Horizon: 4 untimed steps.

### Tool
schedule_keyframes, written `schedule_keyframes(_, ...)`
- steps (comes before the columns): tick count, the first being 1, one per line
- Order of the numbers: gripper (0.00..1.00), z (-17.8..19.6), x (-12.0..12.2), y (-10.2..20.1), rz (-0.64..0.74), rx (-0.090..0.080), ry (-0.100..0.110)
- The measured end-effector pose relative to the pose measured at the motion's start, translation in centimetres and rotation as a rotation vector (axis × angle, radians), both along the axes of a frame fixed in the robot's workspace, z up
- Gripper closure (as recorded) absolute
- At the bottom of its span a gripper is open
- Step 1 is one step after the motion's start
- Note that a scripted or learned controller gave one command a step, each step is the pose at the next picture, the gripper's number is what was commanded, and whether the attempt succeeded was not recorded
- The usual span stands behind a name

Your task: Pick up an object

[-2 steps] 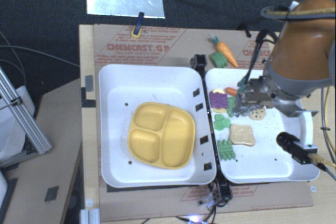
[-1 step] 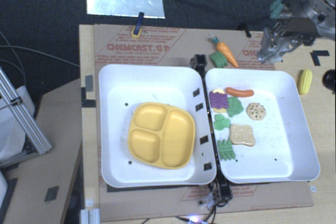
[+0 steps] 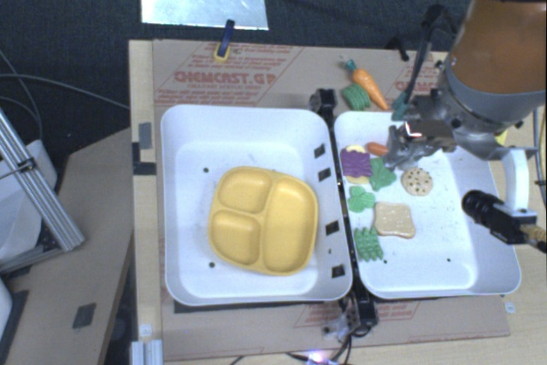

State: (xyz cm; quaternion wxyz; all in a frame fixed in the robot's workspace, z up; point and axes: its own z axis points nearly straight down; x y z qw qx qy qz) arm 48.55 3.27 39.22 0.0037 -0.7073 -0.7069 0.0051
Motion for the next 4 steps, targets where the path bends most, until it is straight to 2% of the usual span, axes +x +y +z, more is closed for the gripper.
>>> schedule_keyframes(1,1.00,1.6,0.1,1.5,0.005,0.003,-0.016)
schedule_keyframes(2,1.00,-2.7,0.0,9.4,0.012,0.004,-0.010)
schedule_keyframes(3,1.00,-12.2,0.0,5.7,-0.002,0.000,-0.005)
schedule_keyframes(4,1.00,4.5,0.3,4.7,0.004,0.006,-0.034)
